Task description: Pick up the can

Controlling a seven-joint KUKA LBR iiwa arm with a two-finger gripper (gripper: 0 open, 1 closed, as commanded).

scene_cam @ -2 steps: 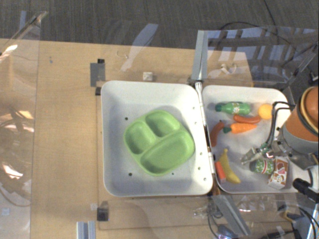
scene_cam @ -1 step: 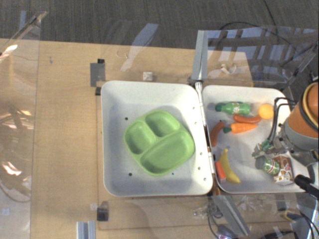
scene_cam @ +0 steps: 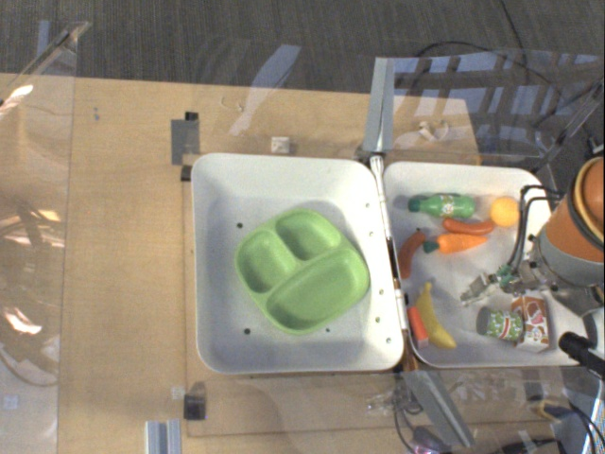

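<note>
— Presently, which step is judged to be in hand?
— The approach: the metal two-finger gripper (scene_cam: pixel 482 287) is seen spread, nothing pinched, just above the small labelled can (scene_cam: pixel 515 323) lying in the right white bin (scene_cam: pixel 454 173).
— What is called for next?
— A descent over the can, then closing.
</note>
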